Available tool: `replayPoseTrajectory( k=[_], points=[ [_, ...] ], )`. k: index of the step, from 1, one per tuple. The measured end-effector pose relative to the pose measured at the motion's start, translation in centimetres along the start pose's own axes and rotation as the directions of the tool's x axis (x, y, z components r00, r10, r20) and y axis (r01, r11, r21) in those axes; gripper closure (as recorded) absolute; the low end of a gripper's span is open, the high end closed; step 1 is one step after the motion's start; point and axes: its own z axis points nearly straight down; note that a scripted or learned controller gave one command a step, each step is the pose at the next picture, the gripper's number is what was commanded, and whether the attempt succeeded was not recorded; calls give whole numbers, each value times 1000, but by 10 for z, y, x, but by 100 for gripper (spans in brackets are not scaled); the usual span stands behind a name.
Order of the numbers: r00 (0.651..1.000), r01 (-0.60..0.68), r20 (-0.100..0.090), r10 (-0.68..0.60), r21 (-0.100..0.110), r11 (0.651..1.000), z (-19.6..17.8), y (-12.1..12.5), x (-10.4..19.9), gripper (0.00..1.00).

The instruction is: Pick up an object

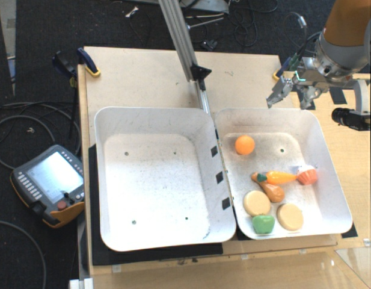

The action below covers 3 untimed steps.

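Your gripper (pixel 291 93) hangs above the far rim of the right bin (pixel 329 161), its two fingers spread apart with nothing between them; the wide stance suits an approach, since no object has yet been chosen or reached. It stands well apart from every candidate below.

Nearest to it lies the orange ball (pixel 245 145), alone on the bin floor and free on all sides, so judged the easiest target. Farther toward the near edge the remaining toys crowd together: a yellow-orange carrot (pixel 280 177) touching a pink piece (pixel 307 175), a brown piece (pixel 273 191) beneath the carrot, two tan discs (pixel 257 203) (pixel 290 217), and a green piece (pixel 263 224) pressed between them. That clustering leaves little room for fingers, and you risk nudging neighbours there.

The left bin (pixel 113 137) sits beside it on the bench (pixel 143 77); a teach pendant (pixel 50 185) rests on the floor at left.
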Motion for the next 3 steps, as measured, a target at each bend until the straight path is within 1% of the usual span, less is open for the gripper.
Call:
replayPoseTrajectory(
  k=[1,2,3],
  points=[
    [1000,1,1,-1,-4,1000,-3,1,0,0],
    [1000,-3,1,3,1,1000,61,0,-3,0],
    [1000,-3,1,3,-1,1000,121,3,-10,0]
  ],
)
